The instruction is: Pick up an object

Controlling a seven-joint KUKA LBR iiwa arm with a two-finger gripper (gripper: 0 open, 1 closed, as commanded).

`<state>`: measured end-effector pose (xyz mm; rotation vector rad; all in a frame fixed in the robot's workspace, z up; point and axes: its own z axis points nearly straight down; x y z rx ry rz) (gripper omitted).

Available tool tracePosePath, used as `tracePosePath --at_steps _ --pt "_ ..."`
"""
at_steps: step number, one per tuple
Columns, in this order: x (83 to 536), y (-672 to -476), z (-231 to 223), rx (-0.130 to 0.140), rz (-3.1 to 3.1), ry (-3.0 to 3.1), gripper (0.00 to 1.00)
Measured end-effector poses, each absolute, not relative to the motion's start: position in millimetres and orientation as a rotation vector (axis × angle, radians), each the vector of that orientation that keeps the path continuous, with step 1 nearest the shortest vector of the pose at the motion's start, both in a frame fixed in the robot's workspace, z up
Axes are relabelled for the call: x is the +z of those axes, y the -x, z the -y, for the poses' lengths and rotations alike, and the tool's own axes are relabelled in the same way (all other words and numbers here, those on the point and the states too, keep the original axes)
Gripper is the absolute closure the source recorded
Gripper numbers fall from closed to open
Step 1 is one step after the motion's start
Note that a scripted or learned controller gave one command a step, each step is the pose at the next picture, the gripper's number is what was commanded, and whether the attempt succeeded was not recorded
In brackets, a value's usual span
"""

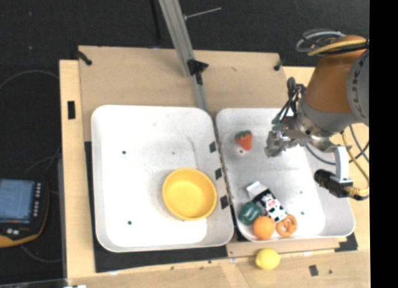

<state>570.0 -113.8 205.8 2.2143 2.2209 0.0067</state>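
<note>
While hovering low over the right bin (311,156), the hand (275,145) carries nothing visible; whether it is open or closed cannot be told. Just beside it to the left lies a toy strawberry (244,140), probably light, hard and slick, best pinched across its red body. A yellow bowl (189,193) occupies the left bin (124,137).
</note>
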Motion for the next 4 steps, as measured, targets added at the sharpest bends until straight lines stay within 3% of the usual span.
tracePosePath --at_steps 1,4 --pt "260 -571.8 115 0.008 -2.221 -2.213 1.0" --pt "229 -599.7 -38 0.001 -2.228 -2.214 1.0"
